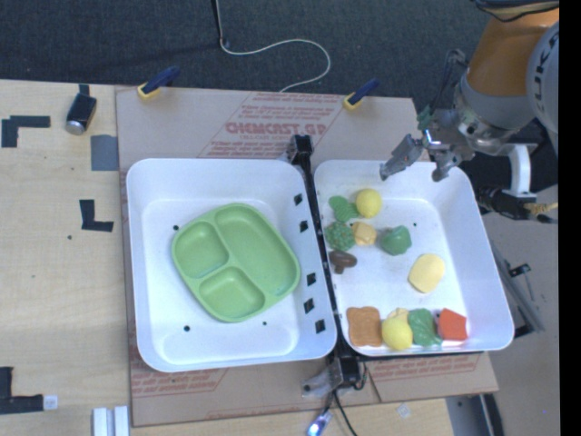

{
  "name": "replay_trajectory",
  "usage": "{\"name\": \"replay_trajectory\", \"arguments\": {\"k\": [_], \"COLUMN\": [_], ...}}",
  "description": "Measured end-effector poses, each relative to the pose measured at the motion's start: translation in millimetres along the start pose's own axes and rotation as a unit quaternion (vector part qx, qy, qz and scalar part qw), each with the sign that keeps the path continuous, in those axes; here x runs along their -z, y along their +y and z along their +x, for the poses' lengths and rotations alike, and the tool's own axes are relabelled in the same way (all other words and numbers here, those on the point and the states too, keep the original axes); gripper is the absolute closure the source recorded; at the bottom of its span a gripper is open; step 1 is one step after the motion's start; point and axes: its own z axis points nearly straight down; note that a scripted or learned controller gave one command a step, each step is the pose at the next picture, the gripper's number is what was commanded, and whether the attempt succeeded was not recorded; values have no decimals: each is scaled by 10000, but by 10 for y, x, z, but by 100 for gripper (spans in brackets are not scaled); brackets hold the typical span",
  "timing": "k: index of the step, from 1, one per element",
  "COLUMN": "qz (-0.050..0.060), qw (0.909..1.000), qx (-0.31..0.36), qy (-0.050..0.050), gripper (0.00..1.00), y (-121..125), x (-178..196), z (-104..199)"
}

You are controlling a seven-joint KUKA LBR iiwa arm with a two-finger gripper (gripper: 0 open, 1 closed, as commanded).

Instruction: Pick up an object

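Note:
My gripper (419,163) hangs open above the far edge of the right bin (472,243), its two fingers spread apart with nothing between them. Below it the bin holds several toy foods: a yellow ball (368,202), green pieces (342,210) (395,240), a pale yellow lump (427,272), a small brown piece (342,261), and along the near wall an orange waffle (364,325), a yellow lemon (397,331), a green piece (422,326) and a red block (452,325). The yellow ball lies closest to the gripper, to its lower left.
The left bin (154,243) bears a green divided tray (236,261). A black divider (311,234) joins the two bins. Cardboard lies under both, clipped at the far edge. A white cable (272,48) loops behind the bench.

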Motion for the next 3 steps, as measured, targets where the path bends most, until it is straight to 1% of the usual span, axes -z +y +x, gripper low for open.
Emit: {"name": "replay_trajectory", "arguments": {"k": [1, 2, 3], "qz": [-88, -4, -28], "qw": [10000, 10000, 10000], "qx": [20, 4, 45], "qy": [-3, -6, 12], "gripper": [0, 100, 100], "y": [-412, -404, -453], "x": [1826, 1815, 2274], "z": [351, 337, 1232]}}
